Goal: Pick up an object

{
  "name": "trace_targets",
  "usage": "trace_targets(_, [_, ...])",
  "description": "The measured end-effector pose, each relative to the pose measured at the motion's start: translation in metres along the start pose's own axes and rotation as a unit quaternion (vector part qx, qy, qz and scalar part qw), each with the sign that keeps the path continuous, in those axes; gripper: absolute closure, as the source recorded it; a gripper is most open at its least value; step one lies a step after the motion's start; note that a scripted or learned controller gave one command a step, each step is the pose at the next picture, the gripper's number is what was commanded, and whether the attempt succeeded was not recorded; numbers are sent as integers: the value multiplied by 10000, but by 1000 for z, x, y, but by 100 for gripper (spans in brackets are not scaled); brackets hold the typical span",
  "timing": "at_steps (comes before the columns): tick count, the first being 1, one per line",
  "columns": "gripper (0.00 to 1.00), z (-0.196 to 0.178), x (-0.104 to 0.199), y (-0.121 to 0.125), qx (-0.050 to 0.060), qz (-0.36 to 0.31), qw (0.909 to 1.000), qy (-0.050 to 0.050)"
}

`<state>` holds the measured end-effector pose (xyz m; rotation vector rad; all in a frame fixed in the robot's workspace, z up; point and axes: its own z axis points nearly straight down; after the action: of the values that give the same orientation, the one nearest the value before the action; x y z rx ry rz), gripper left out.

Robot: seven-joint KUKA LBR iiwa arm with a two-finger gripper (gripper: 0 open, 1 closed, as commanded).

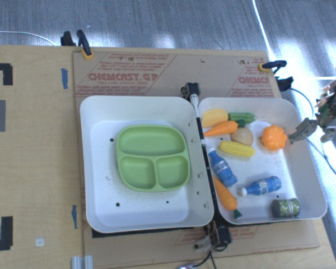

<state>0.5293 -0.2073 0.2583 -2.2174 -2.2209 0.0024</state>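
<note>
2 white bins (95, 150): green tray (153, 157) left, toy food (235, 148) right.

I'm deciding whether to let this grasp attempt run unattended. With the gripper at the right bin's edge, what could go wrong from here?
The gripper sits beside the round orange pumpkin, which could roll away if it is nudged rather than grasped. The corn, potato and carrot lie packed together, so a reach there may catch two items or shove them. The gripper is also close to the right bin wall, risking a bump.

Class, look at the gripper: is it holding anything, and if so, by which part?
Nothing is held. The gripper sits at the right bin's edge, beside the orange pumpkin, with no object between its fingers.
</note>
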Motion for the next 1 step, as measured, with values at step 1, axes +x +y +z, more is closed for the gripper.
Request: trace_targets(1, [0, 164, 13, 40, -14, -2, 10000, -7])
